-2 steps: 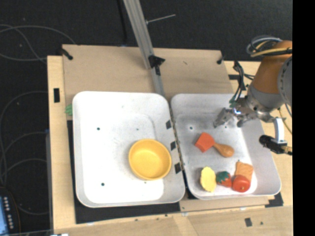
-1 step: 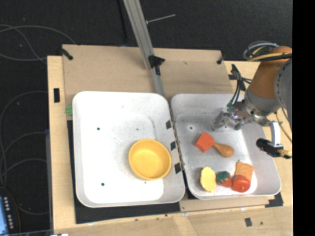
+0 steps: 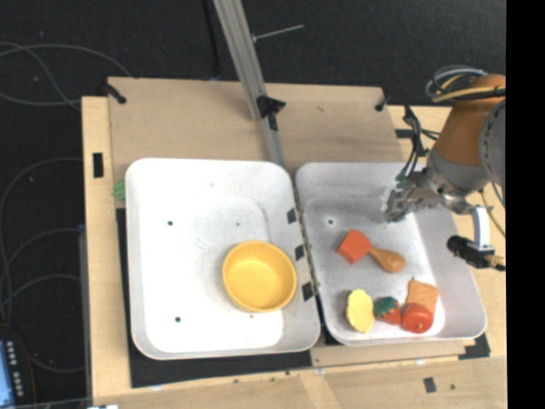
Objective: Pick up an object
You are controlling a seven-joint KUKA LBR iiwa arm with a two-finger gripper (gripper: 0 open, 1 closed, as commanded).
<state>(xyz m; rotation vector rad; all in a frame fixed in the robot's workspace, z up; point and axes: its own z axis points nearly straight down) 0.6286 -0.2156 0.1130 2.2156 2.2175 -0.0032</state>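
Observation:
In the right bin (image 3: 341,186) lie an orange-red block with a tan handle (image 3: 366,250), a yellow corn-like piece (image 3: 360,310), a red tomato with a green bit (image 3: 411,316) and an orange piece (image 3: 423,294). A yellow bowl (image 3: 258,275) sits in the left bin (image 3: 179,203). My gripper (image 3: 398,204) hangs over the right bin's upper right part, above and to the right of the orange-red block, with nothing seen between its fingers.
A slanted metal pole (image 3: 247,66) rises from behind the bins' shared edge. The arm's orange band (image 3: 464,135) and grey wrist stand at the right bin's right rim. Cables lie on the dark floor at left.

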